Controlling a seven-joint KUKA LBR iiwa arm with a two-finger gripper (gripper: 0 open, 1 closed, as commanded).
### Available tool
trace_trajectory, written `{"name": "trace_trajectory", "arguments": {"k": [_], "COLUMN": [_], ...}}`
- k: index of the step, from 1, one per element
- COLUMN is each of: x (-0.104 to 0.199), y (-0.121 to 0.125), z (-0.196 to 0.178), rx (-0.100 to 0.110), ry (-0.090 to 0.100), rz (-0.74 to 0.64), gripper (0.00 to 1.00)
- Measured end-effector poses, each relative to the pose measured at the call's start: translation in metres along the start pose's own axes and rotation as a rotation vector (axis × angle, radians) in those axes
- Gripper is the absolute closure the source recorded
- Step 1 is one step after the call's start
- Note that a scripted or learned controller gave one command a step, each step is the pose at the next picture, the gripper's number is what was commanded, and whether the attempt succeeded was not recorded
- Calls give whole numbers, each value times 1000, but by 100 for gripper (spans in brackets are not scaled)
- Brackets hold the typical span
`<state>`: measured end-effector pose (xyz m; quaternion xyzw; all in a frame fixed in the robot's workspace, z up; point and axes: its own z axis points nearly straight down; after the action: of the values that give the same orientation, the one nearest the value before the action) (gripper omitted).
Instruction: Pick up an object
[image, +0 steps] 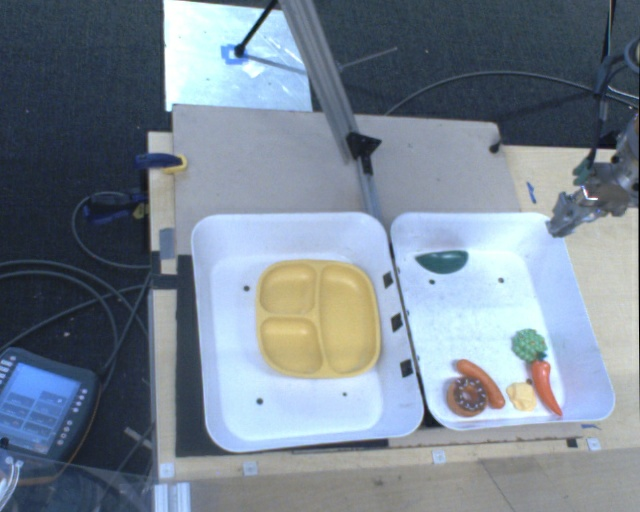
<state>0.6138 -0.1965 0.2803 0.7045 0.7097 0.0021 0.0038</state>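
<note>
Camera view: tool, finger state unreadable, hangs at right bin upper-right rim, apparently staged clear of toy food clustered lower right.

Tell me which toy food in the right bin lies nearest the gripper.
The dark green bowl-shaped piece at the far end of the right white bin is nearest the gripper. The broccoli, carrot, sausage, doughnut and yellow piece all cluster at the near end.
</note>
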Motion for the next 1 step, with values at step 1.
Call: {"name": "trace_trajectory", "arguments": {"k": [1], "x": [49], "y": [-6], "z": [10], "rx": [7], "ry": [3], "rz": [-3], "gripper": [100]}}
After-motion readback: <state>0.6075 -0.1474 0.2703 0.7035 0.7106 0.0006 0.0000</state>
